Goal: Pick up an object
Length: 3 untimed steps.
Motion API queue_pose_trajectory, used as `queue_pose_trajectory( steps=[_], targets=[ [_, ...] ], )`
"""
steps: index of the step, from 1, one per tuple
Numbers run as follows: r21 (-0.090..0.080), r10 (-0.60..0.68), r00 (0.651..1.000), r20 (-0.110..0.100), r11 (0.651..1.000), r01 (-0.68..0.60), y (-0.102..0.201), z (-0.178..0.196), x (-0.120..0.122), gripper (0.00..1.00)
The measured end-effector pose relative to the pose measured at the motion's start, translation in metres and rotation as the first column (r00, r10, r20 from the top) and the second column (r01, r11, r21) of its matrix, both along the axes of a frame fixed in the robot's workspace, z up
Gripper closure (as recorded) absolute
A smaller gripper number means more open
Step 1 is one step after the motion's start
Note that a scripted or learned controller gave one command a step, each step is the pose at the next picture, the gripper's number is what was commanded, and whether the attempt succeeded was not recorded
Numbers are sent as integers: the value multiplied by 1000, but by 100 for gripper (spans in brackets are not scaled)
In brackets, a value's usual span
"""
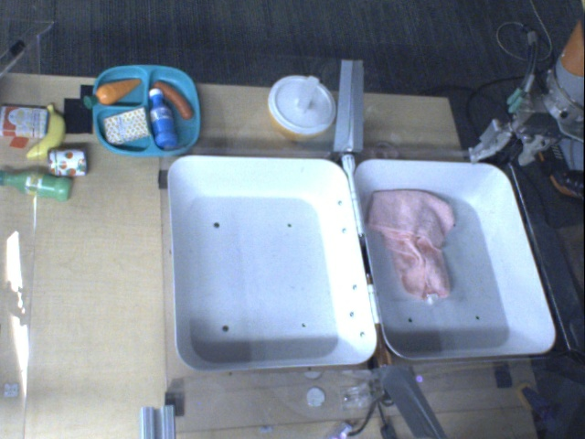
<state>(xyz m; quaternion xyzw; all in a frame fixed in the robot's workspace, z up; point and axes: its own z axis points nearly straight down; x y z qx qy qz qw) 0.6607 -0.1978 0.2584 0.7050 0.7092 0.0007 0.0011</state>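
Observation:
A crumpled pink cloth (416,240) lies in the right bin (521,273), toward its left and middle. My gripper (507,146) hovers at the far right corner of that bin, over its rim, well apart from the cloth. Its two fingers stand apart with nothing between them. The grey arm with its orange band (571,58) comes in from the upper right.
The left bin (260,263) sits beside the right one. On the bench behind are a blue divided plate (146,108) with toy food, a white-lidded yellow bowl (302,106), and small toys (41,149) at far left. Cables (526,35) hang near the arm.

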Motion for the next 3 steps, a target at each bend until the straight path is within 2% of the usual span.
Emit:
queue_pose_trajectory(
  steps=[1,2,3],
  targets=[
    [1,59,998,-2,998,-59,37,-124,-41,0],
    [-5,202,979,15,979,-202,81,-166,-58,0],
    [-10,258,966,18,966,-258,107,-165,-71,0]
  ],
)
